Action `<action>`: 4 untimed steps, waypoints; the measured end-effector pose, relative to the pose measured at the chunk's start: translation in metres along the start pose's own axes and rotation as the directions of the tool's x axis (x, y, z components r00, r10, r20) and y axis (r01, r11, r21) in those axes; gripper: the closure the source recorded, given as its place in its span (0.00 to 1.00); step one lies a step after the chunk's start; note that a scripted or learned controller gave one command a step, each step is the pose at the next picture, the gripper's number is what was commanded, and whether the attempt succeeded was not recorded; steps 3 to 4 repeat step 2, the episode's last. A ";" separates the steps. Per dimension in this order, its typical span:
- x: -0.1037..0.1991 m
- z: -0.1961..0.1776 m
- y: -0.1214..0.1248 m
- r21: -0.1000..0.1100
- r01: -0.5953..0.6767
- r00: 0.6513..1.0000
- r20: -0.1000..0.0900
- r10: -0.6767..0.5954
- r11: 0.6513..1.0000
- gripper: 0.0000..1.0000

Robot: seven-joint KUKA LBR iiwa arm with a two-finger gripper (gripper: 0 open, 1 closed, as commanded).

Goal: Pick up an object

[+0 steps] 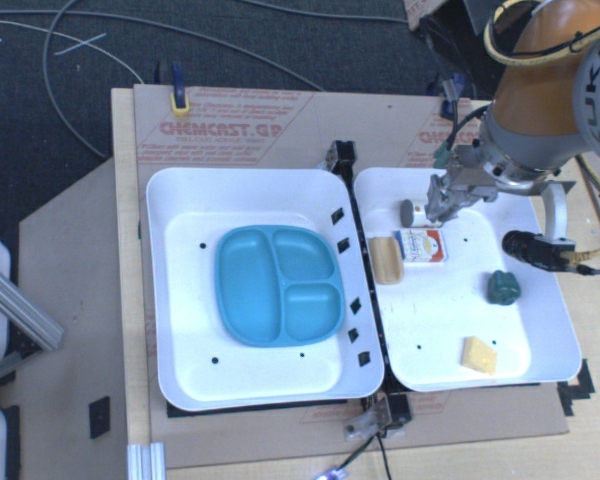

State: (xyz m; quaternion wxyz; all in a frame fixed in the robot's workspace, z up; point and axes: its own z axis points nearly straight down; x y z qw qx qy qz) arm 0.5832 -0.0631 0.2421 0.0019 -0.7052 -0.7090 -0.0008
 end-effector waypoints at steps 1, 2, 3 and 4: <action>0.055 0.000 -0.016 0.001 0.001 1.000 0.000 -0.001 1.000 1.00; 0.110 0.001 -0.011 -0.002 0.001 1.000 0.001 -0.001 1.000 1.00; 0.110 0.001 -0.011 -0.002 0.001 1.000 0.001 -0.001 1.000 1.00; 0.110 0.001 -0.011 -0.002 0.001 1.000 0.001 -0.001 1.000 1.00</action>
